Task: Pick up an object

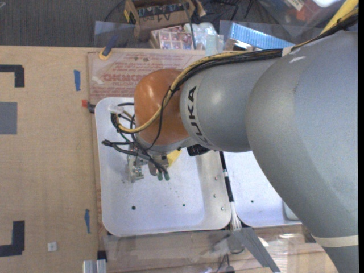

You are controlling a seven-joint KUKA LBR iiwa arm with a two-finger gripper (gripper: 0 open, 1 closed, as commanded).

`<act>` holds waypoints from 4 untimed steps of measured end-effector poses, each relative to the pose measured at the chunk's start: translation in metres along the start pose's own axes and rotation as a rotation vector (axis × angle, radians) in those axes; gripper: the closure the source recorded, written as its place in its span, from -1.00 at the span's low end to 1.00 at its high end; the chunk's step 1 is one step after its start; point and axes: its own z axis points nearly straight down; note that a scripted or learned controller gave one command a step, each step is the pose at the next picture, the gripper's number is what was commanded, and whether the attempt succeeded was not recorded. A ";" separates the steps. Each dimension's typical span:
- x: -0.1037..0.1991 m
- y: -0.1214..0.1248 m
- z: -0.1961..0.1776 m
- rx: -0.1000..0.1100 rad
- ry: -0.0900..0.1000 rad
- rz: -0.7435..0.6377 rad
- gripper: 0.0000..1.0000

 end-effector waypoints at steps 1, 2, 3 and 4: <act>-0.076 -0.008 -0.115 0.003 0.009 0.006 1.00; -0.050 -0.004 -0.081 -0.002 0.012 -0.519 1.00; -0.035 -0.001 -0.258 -0.003 0.007 -0.715 1.00; -0.055 -0.043 -0.201 -0.004 0.012 -0.934 1.00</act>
